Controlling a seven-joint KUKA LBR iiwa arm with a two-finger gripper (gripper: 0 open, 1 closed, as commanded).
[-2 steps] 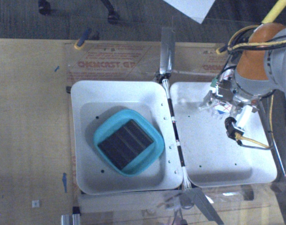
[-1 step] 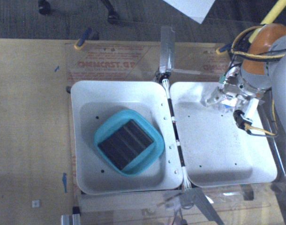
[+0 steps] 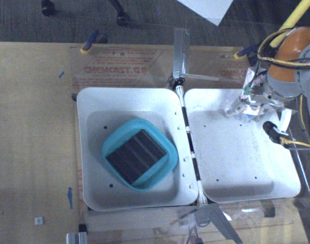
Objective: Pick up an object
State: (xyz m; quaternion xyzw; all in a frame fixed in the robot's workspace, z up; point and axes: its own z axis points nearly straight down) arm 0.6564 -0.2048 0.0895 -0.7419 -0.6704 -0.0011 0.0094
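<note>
A teal, rounded-square dish (image 3: 165, 154) lies in the left bin (image 3: 94, 105), tilted about a quarter turn. On top of it rests a black ridged block (image 3: 135, 155). My gripper (image 3: 250, 104) hangs over the far right corner of the right bin (image 3: 236, 161), well away from the dish. A pale, shiny shape (image 3: 232, 110) sits just left of the gripper, low over the bin floor; I cannot make out what it is. The grey arm with its orange band (image 3: 292, 55) rises above the gripper.
A metal divider and post (image 3: 181, 55) stand between the bins at the back. Yellow and black cables (image 3: 282, 136) hang beside the arm over the right bin's right wall. A blue-and-yellow clamp (image 3: 91, 40) lies on the bench behind the left bin.
</note>
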